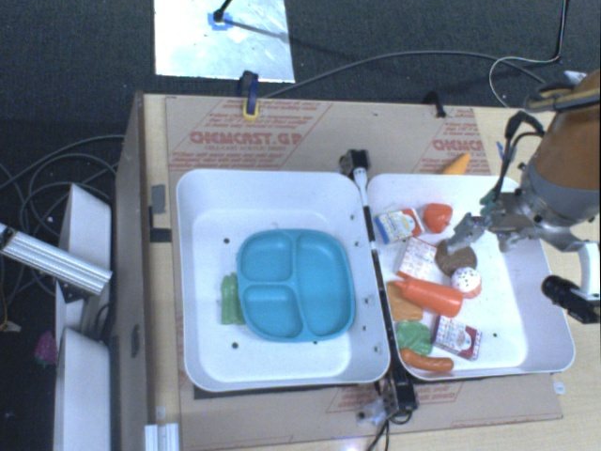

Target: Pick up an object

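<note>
The gripper [481, 228] is hanging over the right bin [535, 336], its grey fingers standing apart; one finger [460, 231] is reaching down-left toward a brown lump [454, 256], the other [512, 225] sitting nearer the wrist; nothing is lying between them, and whether the lower fingertip is actually touching the brown lump cannot be told from here. The arm [563, 153], grey with its orange band, is leaning in from the right.

The objects for picking are crowding the left part of the right bin: a red piece [437, 217] beside a small white and blue packet [396, 225]; a white dotted ball [465, 279] just below the brown lump; a long orange carrot [430, 295] lying across the middle; a white and red carton [458, 337] near the front; a green piece [413, 337] and a red-orange sausage shape [424, 363] by the front-left corner.

In the left bin [202, 280], a blue divided plate [295, 283] is resting in the middle with a green strip [230, 300] touching its left edge; an orange cone shape [455, 164] is lying on the bench behind the right bin.
</note>
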Robot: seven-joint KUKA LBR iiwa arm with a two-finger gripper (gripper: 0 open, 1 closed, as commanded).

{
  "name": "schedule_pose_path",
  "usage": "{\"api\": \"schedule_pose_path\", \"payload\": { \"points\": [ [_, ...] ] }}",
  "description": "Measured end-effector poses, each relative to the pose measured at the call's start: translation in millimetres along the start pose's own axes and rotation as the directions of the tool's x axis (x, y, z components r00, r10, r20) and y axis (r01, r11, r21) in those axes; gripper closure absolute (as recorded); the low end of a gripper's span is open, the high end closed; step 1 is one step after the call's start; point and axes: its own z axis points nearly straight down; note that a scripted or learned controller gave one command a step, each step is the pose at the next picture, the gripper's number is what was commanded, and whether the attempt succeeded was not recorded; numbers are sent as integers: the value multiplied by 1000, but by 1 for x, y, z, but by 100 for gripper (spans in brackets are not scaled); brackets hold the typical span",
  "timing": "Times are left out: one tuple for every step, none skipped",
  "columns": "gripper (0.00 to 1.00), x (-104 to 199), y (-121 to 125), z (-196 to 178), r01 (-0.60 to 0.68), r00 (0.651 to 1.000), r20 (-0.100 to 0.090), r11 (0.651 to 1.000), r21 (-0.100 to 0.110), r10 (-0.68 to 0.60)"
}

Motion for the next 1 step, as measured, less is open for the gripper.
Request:
{"api": "schedule_pose_path", "payload": {
  "points": [
    [0, -41, 53, 126, -3, 1000, 0, 1000, 2, 2]
  ]
}}
